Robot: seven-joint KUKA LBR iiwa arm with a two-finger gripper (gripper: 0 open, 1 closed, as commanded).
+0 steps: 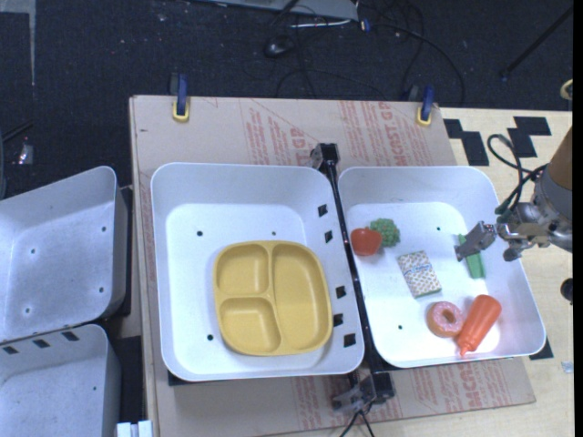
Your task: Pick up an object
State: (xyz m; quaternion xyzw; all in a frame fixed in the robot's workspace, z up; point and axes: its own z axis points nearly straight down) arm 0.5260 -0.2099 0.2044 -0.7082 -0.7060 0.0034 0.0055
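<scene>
Fingers' state I can't tell, gripper (480, 241) over green piece (474, 264) in right bin (524, 289) (nothing lifted), pick pending.

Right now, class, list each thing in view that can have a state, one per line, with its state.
Yellow three-compartment plastic tray: flat in the left white bin.
Orange toy carrot: lying tilted in the right white bin, touching the doughnut.
Pink ring doughnut: lying flat.
Patterned small packet: lying flat.
Red-and-green toy vegetable: lying apart.
Gripper: low over the right bin's edge.
</scene>
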